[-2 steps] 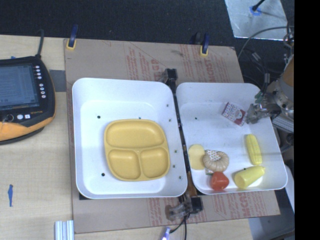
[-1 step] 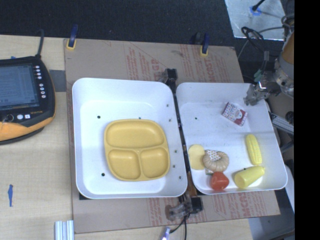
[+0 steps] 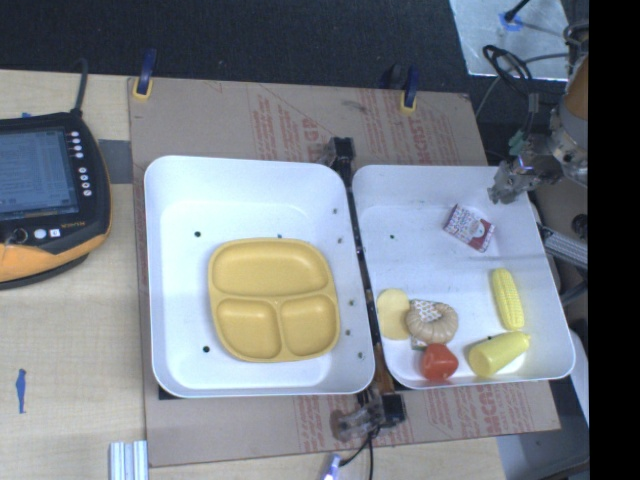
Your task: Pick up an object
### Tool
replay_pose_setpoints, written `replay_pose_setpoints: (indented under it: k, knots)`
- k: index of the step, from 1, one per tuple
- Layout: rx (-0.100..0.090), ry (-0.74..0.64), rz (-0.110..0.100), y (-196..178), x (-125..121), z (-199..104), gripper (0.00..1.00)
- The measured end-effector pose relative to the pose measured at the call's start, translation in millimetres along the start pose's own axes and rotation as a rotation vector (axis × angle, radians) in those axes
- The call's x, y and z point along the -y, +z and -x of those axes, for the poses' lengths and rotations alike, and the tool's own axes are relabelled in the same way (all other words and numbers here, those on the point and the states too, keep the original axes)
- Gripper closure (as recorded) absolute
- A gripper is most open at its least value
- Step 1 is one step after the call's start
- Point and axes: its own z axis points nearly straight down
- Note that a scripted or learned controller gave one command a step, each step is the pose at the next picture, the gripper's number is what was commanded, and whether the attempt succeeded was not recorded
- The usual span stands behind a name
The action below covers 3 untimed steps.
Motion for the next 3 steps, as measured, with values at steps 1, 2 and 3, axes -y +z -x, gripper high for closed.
replay_pose_setpoints:
  k: [1, 2, 3]
  knots:
    - [-0.001, 0.0, -0.002, -19, 9, -15, 1.0]
    - [0.0, -0.001, -0.005, 50, 59, -11, 1.0]
    - [-0.001, 0.0, -0.004, 22, 85, 0, 1.0]
